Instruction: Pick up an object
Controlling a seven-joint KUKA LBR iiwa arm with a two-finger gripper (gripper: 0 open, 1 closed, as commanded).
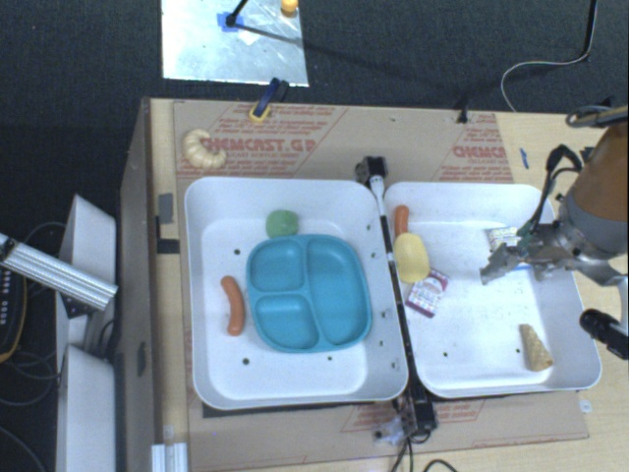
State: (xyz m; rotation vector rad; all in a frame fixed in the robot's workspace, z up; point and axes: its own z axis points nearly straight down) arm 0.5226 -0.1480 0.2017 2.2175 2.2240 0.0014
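Note:
My gripper (498,264) hangs over the right part of the right bin (472,337), pointing left, with the grey arm (600,205) coming in from the right edge. A small white and grey item (501,235) lies just behind the gripper. A yellow lemon-like piece (412,257), a thin orange stick (401,219) and a pink and white packet (428,294) lie at this bin's left side. A tan cone (536,346) rests near its front right corner. I see nothing held in the gripper.
The left bin (216,347) holds a blue divided plate (307,292), a green ball (282,223) behind it and a sausage (234,305) to its left. A dark divider (389,264) runs between the bins. A pale curled toy (203,147) lies on the cardboard behind.

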